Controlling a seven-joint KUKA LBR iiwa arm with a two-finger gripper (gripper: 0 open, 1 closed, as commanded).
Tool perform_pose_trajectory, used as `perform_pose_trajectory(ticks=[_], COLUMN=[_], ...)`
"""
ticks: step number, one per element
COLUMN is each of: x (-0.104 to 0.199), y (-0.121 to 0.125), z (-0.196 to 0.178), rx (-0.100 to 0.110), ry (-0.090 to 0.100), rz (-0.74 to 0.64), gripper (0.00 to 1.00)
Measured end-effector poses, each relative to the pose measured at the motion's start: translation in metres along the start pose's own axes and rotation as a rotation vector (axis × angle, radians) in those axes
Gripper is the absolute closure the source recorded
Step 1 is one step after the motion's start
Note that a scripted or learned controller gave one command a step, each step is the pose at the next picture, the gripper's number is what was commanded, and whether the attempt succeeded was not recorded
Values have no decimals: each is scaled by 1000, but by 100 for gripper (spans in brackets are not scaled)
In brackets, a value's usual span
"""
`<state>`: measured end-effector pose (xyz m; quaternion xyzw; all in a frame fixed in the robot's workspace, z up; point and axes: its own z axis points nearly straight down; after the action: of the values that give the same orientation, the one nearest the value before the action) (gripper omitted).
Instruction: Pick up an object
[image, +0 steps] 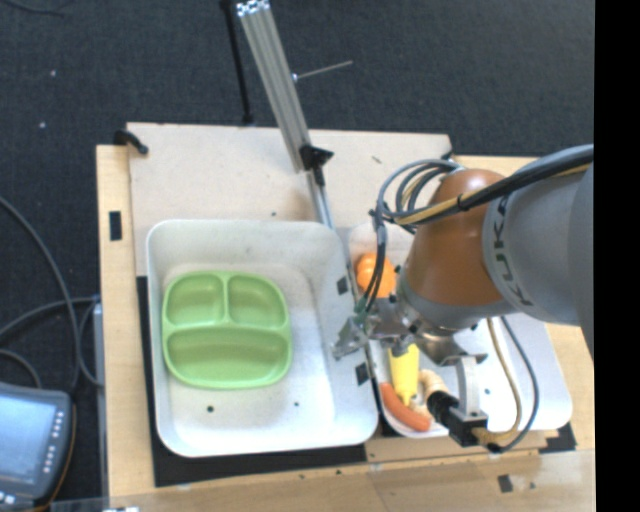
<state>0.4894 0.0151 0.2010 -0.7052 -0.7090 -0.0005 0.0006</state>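
My gripper (372, 335) hangs low over the left side of the right bin (548, 372), close to the wall shared with the left bin. The orange-banded wrist covers most of it from above. Just below the gripper a yellow banana-like piece (403, 370) lies lengthwise. An orange carrot-like piece (405, 411) rests at that bin's front edge, with a small beige item (433, 384) beside it. An orange ball (366, 270) sits behind the gripper at the bin's back left. Nothing is visibly held.
The left bin (330, 400) holds a green divided plate (227, 330) on its left half. A slanted metal pole (285, 95) rises behind the bins. The arm hides much of the right bin.
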Motion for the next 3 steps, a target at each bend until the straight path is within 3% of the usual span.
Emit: perform_pose_trajectory(ticks=[1,2,3], x=[36,11,60], y=[1,1,1], z=[0,0,1], rx=[-1,-1,0], ry=[0,-2,0], rz=[-1,7,-2], gripper=[0,0,0])
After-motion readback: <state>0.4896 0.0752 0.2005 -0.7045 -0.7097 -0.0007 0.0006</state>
